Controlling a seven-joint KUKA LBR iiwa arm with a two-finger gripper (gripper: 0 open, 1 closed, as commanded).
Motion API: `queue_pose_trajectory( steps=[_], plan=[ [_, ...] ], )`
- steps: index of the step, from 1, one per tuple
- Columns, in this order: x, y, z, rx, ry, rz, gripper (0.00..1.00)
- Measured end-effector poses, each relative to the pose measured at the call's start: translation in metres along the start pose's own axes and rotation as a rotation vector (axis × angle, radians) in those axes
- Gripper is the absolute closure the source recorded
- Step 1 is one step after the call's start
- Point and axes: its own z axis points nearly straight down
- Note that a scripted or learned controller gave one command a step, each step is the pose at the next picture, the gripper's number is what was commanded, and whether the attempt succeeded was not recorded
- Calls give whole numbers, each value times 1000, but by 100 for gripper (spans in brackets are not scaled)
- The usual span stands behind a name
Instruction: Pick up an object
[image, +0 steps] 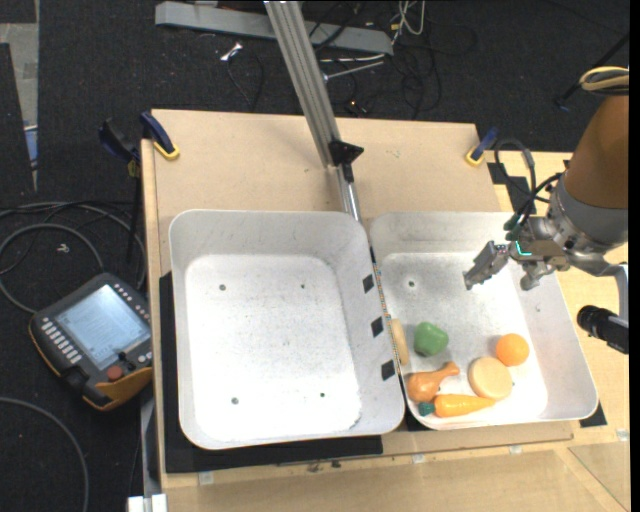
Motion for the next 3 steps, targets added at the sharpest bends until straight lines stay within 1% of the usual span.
queue_pose_trajectory(
  steps=[1, 2, 3],
  plan=[
    [-3, 2, 44, 4, 0, 2, 0],
    [-9, 9, 95, 5, 0, 2, 0],
    [0, 6, 155, 5, 2, 2, 0]
  ],
)
